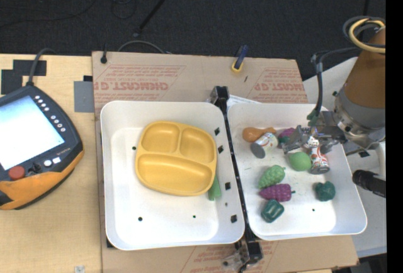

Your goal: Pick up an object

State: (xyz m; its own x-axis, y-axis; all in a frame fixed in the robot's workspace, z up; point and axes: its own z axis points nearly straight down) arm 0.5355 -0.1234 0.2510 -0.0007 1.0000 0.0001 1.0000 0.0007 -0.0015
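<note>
Grey metal of the gripper (306,147) is hanging low over the right bin (352,215), crowding a light green ball (300,161) and a small can (319,163). Whether anything is sitting between the fingers cannot be told; clutter is masking their spread. Left of the ball, an orange piece (254,134) and a grey lump (258,150) are lying partly overlapped. Below the ball, a green bumpy fruit (272,175), purple grapes (276,192) and a dark green pepper (272,210) are resting apart. Far left of the ball, a yellow divided plate (176,157) is half covering a green sliver (215,190).
</note>
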